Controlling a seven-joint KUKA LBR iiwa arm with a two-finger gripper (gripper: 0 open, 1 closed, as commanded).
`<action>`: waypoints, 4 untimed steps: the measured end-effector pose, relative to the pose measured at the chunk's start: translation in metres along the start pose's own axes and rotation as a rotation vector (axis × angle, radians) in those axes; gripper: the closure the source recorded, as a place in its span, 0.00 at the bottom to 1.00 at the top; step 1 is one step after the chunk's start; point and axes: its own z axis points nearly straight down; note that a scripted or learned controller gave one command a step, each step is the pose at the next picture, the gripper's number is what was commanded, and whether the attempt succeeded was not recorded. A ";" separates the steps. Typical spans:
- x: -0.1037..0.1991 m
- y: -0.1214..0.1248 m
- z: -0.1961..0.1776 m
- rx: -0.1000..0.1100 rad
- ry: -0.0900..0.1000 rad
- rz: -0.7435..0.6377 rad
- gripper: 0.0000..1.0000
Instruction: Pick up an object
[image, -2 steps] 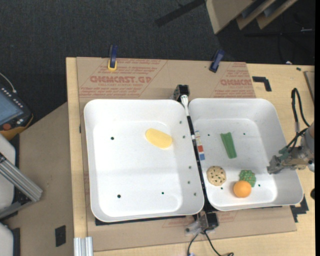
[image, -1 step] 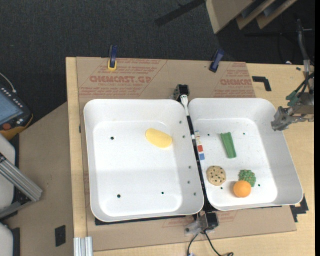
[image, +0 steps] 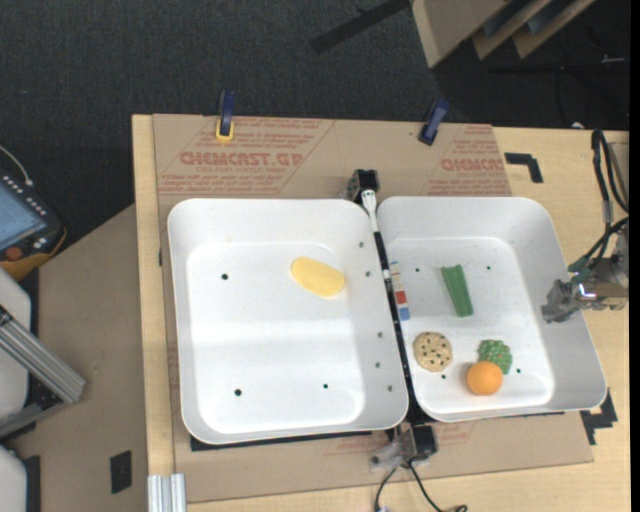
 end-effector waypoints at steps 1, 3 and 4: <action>0.121 0.035 -0.102 -0.022 -0.001 -0.019 1.00; 0.174 0.035 -0.082 -0.015 0.000 -0.016 1.00; 0.193 0.059 -0.091 -0.014 -0.002 -0.009 1.00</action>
